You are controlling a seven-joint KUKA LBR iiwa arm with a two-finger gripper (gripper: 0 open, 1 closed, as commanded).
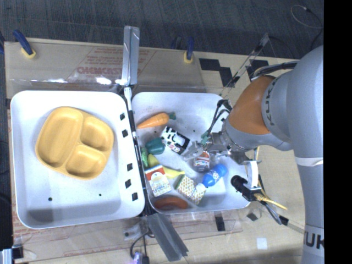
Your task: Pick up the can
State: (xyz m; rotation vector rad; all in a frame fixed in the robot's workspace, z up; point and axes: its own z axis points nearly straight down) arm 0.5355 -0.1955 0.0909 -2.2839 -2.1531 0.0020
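Observation:
The can (202, 161) is small, silver with a red and white label, and lies near the middle of the right bin (181, 100). My gripper (211, 146) hangs just above and to the right of it, at the end of the grey arm with the orange band (250, 111). The gripper's body hides the can's upper edge, and I cannot tell whether it touches the can.
Around the can lie a blue bottle (212, 177), a black-and-white carton (175, 140), a carrot (153, 120), a green item (154, 146), a chequered box (188, 187), a red-and-white box (159, 182) and a brown sausage (171, 203). The left bin (27, 202) holds a yellow divided tray (74, 142).

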